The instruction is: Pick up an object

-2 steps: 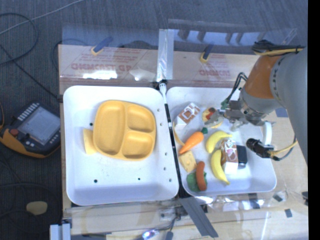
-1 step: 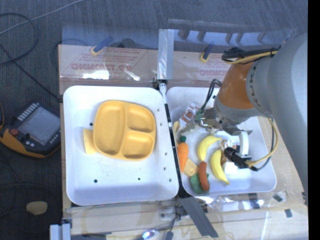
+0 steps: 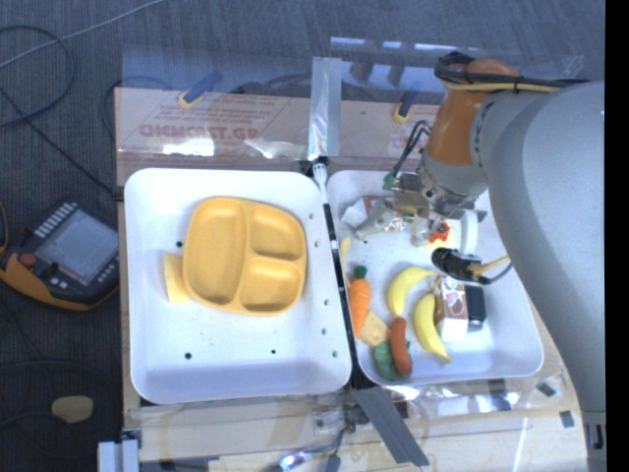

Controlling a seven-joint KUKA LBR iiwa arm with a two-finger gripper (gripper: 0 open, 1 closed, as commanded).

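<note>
Low over the right bin's (image 3: 511,362) far end hangs my pincer (image 3: 411,211); whether it stands apart or together, I cannot tell. Nearer the camera lie two bananas (image 3: 407,285), long axes running roughly near-to-far, and beside them a carrot (image 3: 360,303), its green top pointing away from the camera. A yellow tray (image 3: 244,255) sits in the left bin (image 3: 157,362).

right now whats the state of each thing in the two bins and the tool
yellow tray: right way up in the left bin, compartments bare
carrot: lying flat in the right bin
bananas: lying side by side, right bin
small carton: lying beside the bananas
tool: low over the right bin's far end
</note>
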